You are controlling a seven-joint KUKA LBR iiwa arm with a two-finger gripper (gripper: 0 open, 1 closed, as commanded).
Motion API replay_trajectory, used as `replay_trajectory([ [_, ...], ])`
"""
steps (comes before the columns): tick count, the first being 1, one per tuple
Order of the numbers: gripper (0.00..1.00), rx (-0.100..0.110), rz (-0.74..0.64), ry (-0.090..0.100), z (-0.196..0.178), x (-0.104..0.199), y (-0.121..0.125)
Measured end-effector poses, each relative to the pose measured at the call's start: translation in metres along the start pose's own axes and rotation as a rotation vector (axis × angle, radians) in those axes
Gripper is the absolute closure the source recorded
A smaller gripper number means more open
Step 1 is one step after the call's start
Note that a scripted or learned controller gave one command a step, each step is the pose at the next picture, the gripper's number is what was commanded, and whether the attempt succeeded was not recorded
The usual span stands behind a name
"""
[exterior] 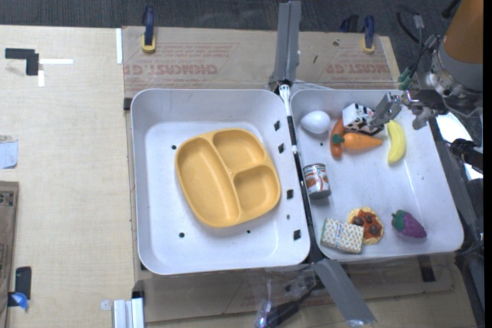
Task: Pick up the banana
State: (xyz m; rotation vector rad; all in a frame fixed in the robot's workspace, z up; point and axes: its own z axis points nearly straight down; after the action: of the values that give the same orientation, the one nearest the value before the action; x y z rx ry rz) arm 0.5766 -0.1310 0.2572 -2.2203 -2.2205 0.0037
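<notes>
1. While you look down on the bench, the banana [395, 142] lies in the right bin [442, 188], toward two o'clock of that bin, running nearly lengthwise up and down.
2. You see the gripper [382, 113] just beside the banana at its ten o'clock, over a black-and-white toy [356, 116]; whether its fingers are open or closed, you cannot tell.
3. A toy carrot [361, 140] sits at the banana's nine o'clock, an orange piece [337, 139] and a white egg [314, 121] beyond it.
4. A small can [315, 180], a cracker [342, 236], a pizza slice [367, 223] and purple grapes [409, 223] lie toward six o'clock.
5. The left bin [150, 188] carries a yellow divided plate [227, 177].
</notes>
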Motion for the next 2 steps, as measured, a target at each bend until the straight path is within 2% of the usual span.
replay_trajectory([
  [1,0.00,-0.001,-0.019,0.001,0.150,-0.063,-0.024],
  [2,0.00,-0.004,-0.189,0.000,0.053,-0.073,-0.026],
])
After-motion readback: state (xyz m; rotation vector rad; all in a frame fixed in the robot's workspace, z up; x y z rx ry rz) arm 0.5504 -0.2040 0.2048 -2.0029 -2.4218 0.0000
